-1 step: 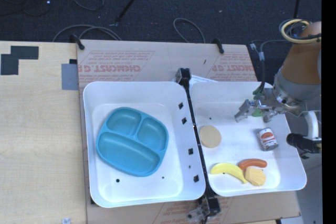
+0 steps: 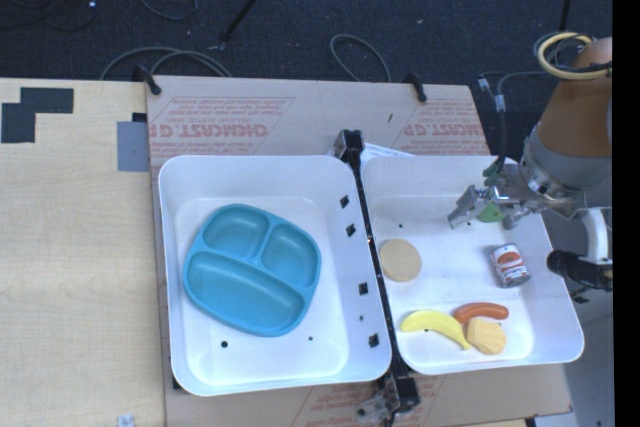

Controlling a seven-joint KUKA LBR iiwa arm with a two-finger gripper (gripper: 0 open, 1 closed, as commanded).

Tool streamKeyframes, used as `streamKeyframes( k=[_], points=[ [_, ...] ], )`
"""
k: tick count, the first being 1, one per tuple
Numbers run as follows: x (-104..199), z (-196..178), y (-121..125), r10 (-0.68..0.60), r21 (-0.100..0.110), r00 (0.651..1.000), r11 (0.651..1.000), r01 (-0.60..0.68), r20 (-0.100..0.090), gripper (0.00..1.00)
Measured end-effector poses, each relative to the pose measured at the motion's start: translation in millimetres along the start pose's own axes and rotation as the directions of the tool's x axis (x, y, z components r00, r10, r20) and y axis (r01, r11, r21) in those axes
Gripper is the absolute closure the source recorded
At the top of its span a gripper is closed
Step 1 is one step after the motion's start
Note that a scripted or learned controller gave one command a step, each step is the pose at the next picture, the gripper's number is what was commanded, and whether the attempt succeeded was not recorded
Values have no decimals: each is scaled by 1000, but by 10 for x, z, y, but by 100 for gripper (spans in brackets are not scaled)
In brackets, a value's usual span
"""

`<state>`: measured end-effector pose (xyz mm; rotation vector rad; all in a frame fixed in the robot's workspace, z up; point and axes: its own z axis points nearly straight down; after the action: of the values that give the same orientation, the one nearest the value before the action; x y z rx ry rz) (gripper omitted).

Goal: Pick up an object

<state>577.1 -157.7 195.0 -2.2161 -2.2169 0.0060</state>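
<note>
Objects for picking lay in the right bin: 1 pale round cookie near the divider, 1 small can with a red label toward the right wall, and along the front a banana, a red sausage and a yellow corn piece bunched together, the sausage and corn touching or nearly so. None was between the fingers, so the task had not got past its approach step, to judge from how things lay. The gripper hung over the back part of the right bin, slanted in from the right, with something small and green close by its wrist that was too blurred to name. Its jaws looked narrowly parted, with nothing seen in them, though the angle made that reading uncertain. The can sat nearest, just in front and to the right of the fingertips; a next move would probably call for shifting forward over it, or over the cookie, lining the fingers across the narrow side, then dropping straight down. The clustered trio at the front looked harder to single out. The left bin held 1 blue divided plate, 3 compartments, with no food visible in them, lying flat near the middle.
</note>
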Motion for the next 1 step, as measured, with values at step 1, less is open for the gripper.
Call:
streamKeyframes(
  k=[1],
  points=[
    [61,521,70,-4,4,1000,1000,4,-1,0]
  ],
)
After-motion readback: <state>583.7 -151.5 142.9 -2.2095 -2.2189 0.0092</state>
